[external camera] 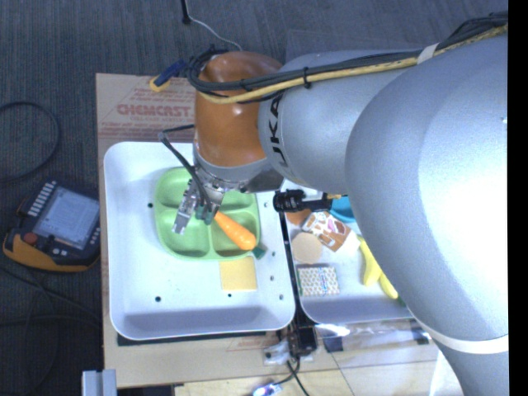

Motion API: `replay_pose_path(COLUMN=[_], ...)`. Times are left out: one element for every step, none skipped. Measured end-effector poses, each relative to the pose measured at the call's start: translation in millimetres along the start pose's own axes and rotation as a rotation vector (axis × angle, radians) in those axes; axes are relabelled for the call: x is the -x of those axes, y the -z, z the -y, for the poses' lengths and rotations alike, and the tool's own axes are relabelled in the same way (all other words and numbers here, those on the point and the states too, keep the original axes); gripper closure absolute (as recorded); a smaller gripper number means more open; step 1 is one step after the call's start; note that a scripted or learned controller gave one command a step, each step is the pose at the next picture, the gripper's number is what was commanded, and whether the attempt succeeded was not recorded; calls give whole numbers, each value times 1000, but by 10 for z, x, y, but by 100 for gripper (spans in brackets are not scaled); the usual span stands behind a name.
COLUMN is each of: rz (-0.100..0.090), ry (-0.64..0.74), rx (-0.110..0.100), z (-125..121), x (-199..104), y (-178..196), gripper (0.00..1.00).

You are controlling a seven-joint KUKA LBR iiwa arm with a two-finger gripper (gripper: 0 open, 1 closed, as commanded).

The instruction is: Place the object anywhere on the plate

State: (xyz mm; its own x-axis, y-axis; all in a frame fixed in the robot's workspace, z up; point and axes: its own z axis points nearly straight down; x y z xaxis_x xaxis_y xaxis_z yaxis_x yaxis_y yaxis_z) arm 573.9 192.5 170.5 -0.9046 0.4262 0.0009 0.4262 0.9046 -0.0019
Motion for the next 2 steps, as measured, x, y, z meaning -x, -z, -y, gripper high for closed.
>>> replay_pose_path(rz=[8,-1], ry=[-49,-187], rx=[9,-3], z=[-359,-445], x=[-88,17], y=[717,53], gripper=[100,100])
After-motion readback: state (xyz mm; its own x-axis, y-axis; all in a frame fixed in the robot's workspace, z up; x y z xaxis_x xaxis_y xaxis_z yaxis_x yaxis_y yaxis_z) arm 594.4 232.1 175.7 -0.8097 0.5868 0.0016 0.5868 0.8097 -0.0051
